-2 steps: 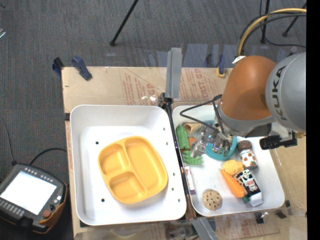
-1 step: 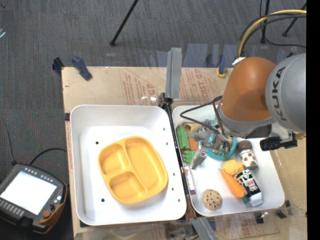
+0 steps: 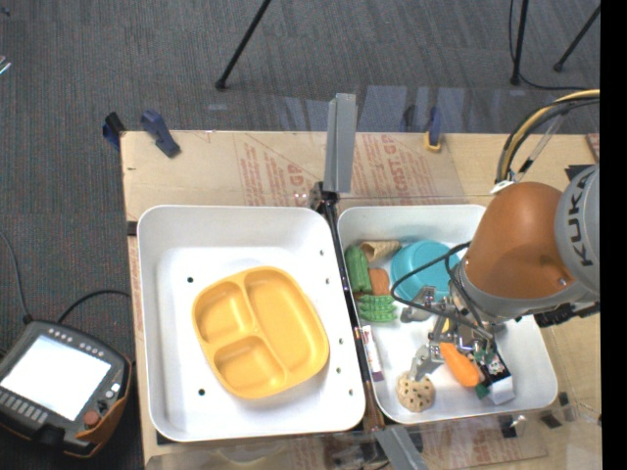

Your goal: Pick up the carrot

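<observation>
Here, from the overhead camera, my gripper (image 3: 453, 352) hangs low in the right bin (image 3: 524, 380), its fingers spread on either side of the carrot's (image 3: 460, 364) near end. The carrot lies slanted on the bin floor, just right of a spotted cookie (image 3: 415, 392). A blue bowl (image 3: 421, 262) sits behind. The yellow divided plate (image 3: 260, 332) rests in the left bin (image 3: 167, 262).
</observation>
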Controlling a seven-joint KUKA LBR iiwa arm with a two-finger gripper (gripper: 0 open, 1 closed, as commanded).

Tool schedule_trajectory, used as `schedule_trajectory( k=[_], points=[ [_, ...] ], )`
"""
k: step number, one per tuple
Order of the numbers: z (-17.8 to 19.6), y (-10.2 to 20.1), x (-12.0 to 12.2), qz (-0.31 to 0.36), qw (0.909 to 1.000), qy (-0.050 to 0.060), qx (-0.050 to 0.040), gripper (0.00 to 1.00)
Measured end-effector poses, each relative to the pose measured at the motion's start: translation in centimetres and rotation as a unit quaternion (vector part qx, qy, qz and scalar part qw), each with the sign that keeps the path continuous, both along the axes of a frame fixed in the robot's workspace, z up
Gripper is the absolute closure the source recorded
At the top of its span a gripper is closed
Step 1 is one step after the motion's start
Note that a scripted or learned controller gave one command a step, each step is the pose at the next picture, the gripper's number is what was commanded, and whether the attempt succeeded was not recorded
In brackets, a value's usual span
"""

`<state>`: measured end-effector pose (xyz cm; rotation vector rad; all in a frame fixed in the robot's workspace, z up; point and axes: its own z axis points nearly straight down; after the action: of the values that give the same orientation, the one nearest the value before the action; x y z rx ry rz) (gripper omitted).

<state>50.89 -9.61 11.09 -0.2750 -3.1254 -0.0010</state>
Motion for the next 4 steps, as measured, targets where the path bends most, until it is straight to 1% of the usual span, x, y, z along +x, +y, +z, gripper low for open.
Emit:
schedule_trajectory(
  k=[1, 2, 3, 4],
  points=[
    [-2.1, -0.8, -0.2, 0.003, 1.0, -0.005, 0.0001, 0.0],
    [-1.0, -0.6, -0.2, 0.006, 1.0, -0.003, 0.0007, 1.0],
    [7.9, 6.6, 2.5, -0.079, 0.9969, -0.005, 0.0005, 1.0],
    [7.6, 7.9, -3.3, 0.088, 0.9961, -0.001, 0.0005, 1.0]
  ],
)
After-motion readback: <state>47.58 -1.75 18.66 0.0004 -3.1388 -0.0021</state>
